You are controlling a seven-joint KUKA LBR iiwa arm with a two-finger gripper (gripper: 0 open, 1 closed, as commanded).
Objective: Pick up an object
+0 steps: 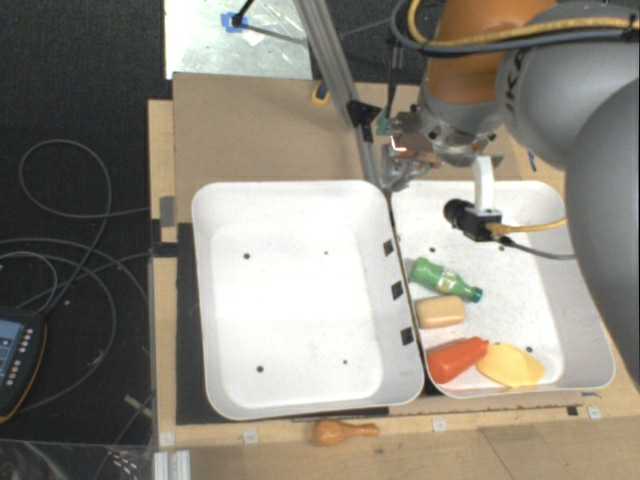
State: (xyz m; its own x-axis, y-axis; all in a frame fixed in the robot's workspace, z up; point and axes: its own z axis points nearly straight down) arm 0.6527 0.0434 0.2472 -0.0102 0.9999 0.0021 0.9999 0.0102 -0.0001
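The gripper (398,173) is hanging over the far edge where the left bin (215,208) and right bin (590,353) meet; its opening is impossible to judge.

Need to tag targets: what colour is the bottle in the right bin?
Green bottle, seen in the camera view.

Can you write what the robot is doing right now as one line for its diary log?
end effector: above right bin's far left corner, holding nothing seen | right bin: green bottle, tan block, red item, yellow item
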